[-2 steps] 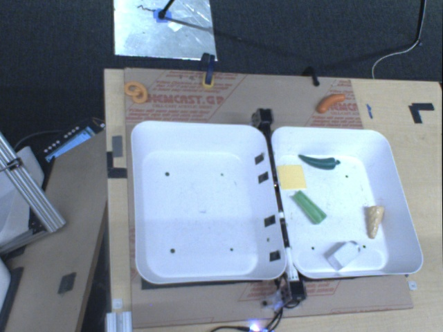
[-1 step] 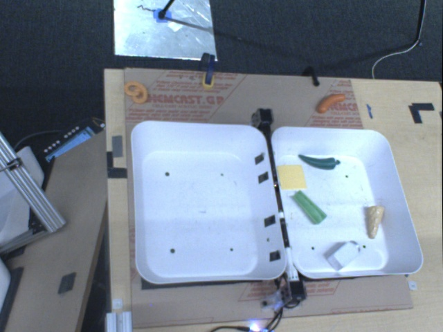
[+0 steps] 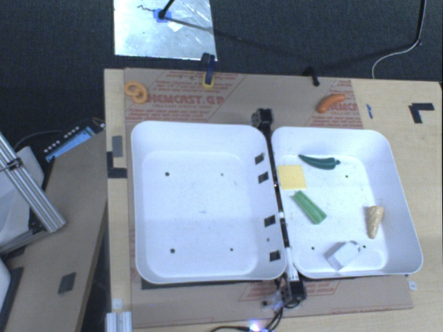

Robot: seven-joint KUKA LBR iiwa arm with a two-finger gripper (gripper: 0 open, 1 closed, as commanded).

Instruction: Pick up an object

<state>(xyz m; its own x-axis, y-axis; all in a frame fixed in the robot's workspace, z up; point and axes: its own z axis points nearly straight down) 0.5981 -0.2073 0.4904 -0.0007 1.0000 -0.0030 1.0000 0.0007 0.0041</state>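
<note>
Across the bench you have two shallow white bins side by side: the left bin (image 3: 201, 199) is bare, and the right bin (image 3: 398, 185) carries every candidate. Taking that right bin as your clock face and going largest first, the dark green pepper (image 3: 319, 162) lies at about twelve o'clock, long axis running nine to three; the light green stick (image 3: 309, 207) sits near the centre, slanting from ten towards four; the yellow square (image 3: 291, 177) lies flat at ten o'clock, just beside the centre divider; the pale cone-shaped piece (image 3: 374, 220) rests at three to four o'clock, near the right wall, long axis roughly twelve to six; and the small whitish block (image 3: 342, 254) sits at six o'clock, hard to read against the white floor, so treat its outline as uncertain. You cannot tell the gripper's state, nor its bearing to any piece, from this picture. My judgement: since the arm reaches in from three o'clock, the cone is nearest, but the wall crowds it. The light green stick has open floor on both long sides, so you would close across its short width.
</note>
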